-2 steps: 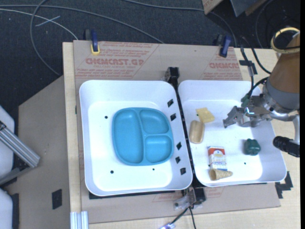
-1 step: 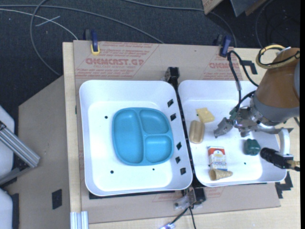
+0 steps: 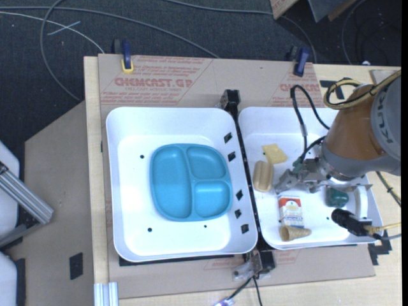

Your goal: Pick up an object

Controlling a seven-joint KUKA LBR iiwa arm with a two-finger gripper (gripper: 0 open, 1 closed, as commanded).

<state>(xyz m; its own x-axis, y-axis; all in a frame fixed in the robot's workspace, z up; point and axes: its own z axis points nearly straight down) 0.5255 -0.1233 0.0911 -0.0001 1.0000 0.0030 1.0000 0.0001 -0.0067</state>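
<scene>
- Camera view, all places given vs. the red-and-white carton (image 3: 291, 210), which lies flat in the right bin (image 3: 280, 127).
- Gripper (image 3: 298, 176) sits low just above the carton, w/ the grey arm (image 3: 357, 136) coming in from the carton's upper right. We can't tell if it's open or closed, and we see nothing gripped.
- Pickable things are all in this bin. Tan roll (image 3: 262, 175) is up-left of the carton, just beside the gripper and close to the bin's left wall.
- Yellow wedge (image 3: 275, 153) is further up from the carton, near the roll's top end.
- Tan cone (image 3: 295, 233) touches the carton's lower end, close to the front rim.
- Teal thing (image 3: 336, 198) is right of the carton, partly under the arm.
- Open room: bare floor beyond the wedge, up from the carton to the far rim.
- Left of the carton, across the rims, the left bin (image 3: 127, 171) holds a blue plate (image 3: 190, 181) w/ bare floor all round it.
</scene>
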